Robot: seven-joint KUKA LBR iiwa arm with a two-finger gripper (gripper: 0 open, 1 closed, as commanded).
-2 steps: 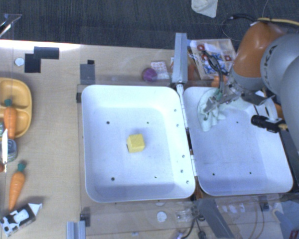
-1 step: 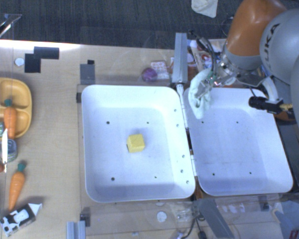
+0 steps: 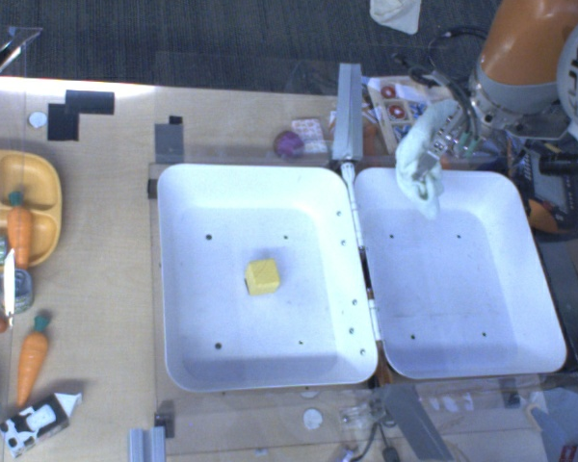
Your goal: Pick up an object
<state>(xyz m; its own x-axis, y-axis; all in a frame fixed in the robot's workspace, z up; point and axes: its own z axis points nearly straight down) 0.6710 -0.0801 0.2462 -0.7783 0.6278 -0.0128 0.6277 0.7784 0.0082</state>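
Observation:
A limp white cloth [image 3: 419, 169] hangs in the air over the far left corner of the right bin [image 3: 520, 287]. Its top end is pinched in my gripper [image 3: 444, 141], which is shut on it, and its lower end dangles just above the bin floor. The arm, grey with an orange band, comes in from the upper right. A small yellow block [image 3: 262, 277] lies near the middle of the left bin [image 3: 202, 354], far from the gripper.
A metal divider post [image 3: 347, 114] stands behind the seam between the bins. A purple ball [image 3: 288, 143] and printed packets [image 3: 390, 99] lie behind the bins. On the bench at the left are a yellow tray [image 3: 39, 176], carrots [image 3: 31, 354] and a cow toy [image 3: 39, 420].

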